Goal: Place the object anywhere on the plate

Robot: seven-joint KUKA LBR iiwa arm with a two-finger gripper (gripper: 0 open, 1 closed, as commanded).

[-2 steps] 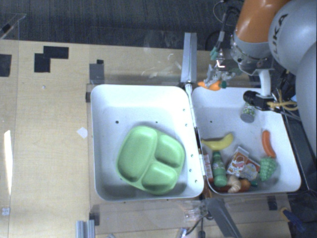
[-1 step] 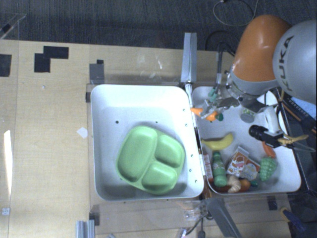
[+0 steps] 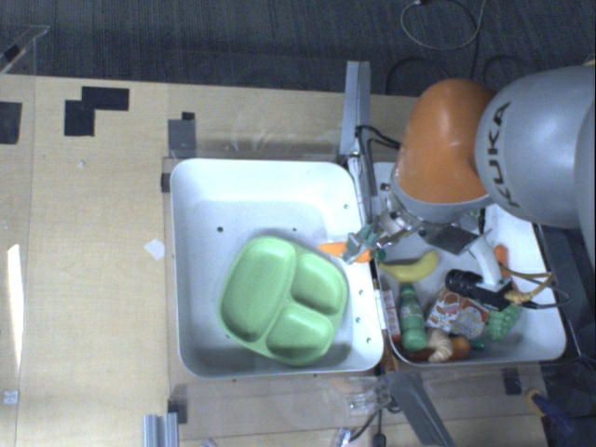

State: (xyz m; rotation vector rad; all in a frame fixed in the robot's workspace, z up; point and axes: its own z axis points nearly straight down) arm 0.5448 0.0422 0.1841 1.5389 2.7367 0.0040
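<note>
A green plate (image 3: 284,296) with three compartments lies in the left white bin (image 3: 197,250), toward its front right. My gripper (image 3: 359,247) hovers at the divider between the two bins, just above the plate's upper right rim. A small orange object (image 3: 332,248) pokes out to the left from between its fingers, and the gripper is shut on it. The orange object hangs over the bare bin floor just beyond the plate's edge, not over a compartment. The grey arm with its orange band covers the back of the right bin.
The right bin (image 3: 549,343) holds a banana (image 3: 415,266), a green bottle (image 3: 408,307), a red and white packet (image 3: 456,313), a green toy (image 3: 504,320) and other small items. A metal post (image 3: 355,110) stands between the bins at the back.
</note>
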